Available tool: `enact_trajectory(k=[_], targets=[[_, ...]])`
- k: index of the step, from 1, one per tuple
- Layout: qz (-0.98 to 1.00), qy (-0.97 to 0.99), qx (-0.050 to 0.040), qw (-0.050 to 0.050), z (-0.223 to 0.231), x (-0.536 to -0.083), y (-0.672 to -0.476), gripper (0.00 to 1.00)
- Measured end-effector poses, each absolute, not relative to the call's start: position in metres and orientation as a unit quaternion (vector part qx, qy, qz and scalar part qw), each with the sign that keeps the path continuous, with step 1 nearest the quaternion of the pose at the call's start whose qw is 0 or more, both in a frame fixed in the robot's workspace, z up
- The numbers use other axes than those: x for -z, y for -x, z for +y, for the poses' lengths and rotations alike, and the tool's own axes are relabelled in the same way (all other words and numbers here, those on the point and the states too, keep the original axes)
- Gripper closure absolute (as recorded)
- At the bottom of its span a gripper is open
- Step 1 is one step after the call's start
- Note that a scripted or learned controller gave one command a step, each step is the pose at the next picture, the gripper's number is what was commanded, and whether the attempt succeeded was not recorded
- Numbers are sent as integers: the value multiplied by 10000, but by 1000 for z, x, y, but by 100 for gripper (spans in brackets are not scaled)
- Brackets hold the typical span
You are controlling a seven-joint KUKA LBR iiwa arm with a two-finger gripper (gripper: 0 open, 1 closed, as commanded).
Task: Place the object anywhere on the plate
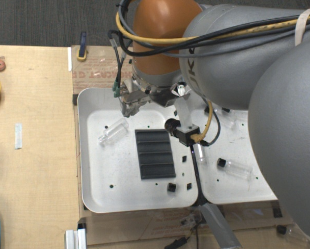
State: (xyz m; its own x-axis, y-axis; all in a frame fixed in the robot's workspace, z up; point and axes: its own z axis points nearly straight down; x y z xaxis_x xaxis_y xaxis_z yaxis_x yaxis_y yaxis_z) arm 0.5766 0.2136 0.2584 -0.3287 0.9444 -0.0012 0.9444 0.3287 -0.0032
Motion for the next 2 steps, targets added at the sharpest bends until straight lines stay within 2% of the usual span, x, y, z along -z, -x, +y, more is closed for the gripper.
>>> enact_trajectory(k=[1, 2], targets=[[-8151, 5794, -16, 3, 213, -259, -577, 0], [-8138, 5811, -29, 3, 211, -266, -578, 100]])
